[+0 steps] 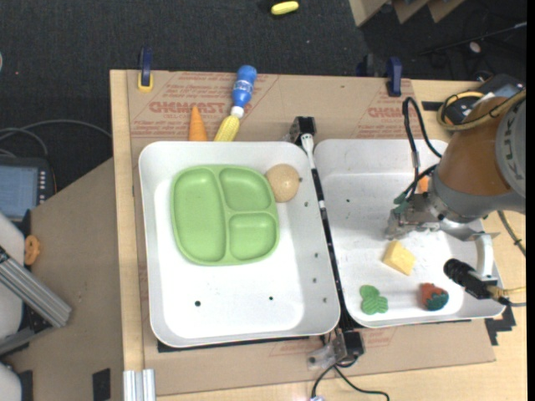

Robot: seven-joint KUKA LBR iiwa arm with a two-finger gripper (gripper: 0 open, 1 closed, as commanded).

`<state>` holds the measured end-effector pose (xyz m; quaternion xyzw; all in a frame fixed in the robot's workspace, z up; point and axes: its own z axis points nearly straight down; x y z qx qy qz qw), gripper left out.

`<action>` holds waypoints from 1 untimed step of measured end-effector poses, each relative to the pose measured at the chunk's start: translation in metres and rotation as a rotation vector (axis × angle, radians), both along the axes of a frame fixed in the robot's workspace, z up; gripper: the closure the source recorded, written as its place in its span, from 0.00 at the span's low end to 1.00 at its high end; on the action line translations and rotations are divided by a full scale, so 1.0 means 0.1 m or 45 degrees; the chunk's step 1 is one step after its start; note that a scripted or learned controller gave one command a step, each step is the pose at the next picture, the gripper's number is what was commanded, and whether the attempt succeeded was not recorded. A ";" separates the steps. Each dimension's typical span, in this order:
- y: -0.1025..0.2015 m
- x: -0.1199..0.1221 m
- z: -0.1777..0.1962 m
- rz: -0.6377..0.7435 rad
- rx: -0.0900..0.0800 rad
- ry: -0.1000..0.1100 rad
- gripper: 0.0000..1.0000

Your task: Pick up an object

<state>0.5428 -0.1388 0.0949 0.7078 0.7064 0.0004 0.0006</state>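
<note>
Right bin (351, 190), cheese wedge (399, 259) below claw (411, 220)

1. Orange carrot-shaped toy (196, 124), yellow piece (227, 129) and blue-and-white bottle (243, 89) lie on the brown cardboard bench top (267, 111), far of the left bin.
2. Small yellow object (285, 8) on the dark floor, far side.
3. Blue clamps (145, 70) at the bench's far edge.

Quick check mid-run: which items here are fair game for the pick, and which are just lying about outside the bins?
Pick candidates, in the bins:
- yellow block, just below the claw
- green toy
- red and teal toy
- tan ball beside the green divided plate

Lying about:
- blue and white bottle, orange carrot, yellow piece behind the left bin
- yellow object on the floor
</note>
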 end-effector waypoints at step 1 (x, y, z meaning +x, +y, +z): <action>0.00 0.00 -0.01 0.000 0.000 0.001 0.00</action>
